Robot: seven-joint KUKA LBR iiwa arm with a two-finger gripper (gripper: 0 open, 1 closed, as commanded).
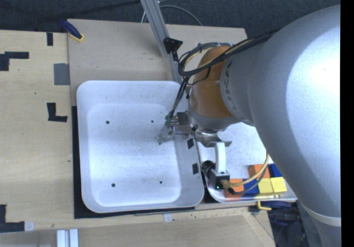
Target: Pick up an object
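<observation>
Pale wood tabletop (33,152) carries two white bins side by side, and the hand (166,135) hangs low over the left bin (83,129), close to the wall beside the right bin (243,146). Whether the hand is wide or narrow cannot be told from this angle. The likeliest picks, a yellow block (272,185), an orange block (255,172) and a blue block (275,172), lie clustered in the right bin's near corner, well apart from the hand and partly under the arm. A good try likely means rising clear of that wall first, then descending squarely over one block at the cluster's edge.
</observation>
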